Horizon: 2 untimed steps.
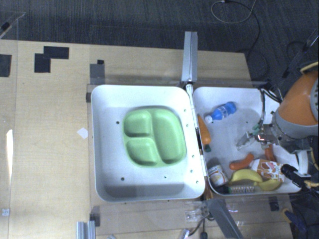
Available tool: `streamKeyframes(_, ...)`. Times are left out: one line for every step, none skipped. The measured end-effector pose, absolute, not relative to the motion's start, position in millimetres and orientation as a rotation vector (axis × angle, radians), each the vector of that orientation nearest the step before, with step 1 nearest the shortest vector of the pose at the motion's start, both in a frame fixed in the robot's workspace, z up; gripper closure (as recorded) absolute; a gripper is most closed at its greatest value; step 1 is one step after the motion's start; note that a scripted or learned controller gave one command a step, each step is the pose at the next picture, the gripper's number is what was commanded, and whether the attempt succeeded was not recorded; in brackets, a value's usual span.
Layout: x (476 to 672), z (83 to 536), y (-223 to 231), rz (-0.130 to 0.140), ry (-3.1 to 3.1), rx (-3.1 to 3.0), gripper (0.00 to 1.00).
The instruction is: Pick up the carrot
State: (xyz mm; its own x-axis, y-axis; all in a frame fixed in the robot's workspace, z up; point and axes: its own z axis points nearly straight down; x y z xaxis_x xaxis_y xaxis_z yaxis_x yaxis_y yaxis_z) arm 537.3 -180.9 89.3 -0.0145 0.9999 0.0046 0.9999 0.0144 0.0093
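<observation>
Pale wooden bench (45,133) carries both white bins. Over the right bin (227,96), the claw (249,138) hangs near mid-floor with its fingers spread and nothing between them. Well apart from it, the carrot (204,129) lies along the bin's left wall, just below the blue bottle (222,111). By my reading this is the approach step: the claw must cross to the left wall and align with the carrot's length.
</observation>
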Motion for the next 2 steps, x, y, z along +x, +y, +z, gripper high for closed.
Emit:
streamKeyframes(540.1,101,-180,0.021,2.235,2.195,1.00)
streamKeyframes(671.2,87,-163,0.006,2.073,2.353,1.00)
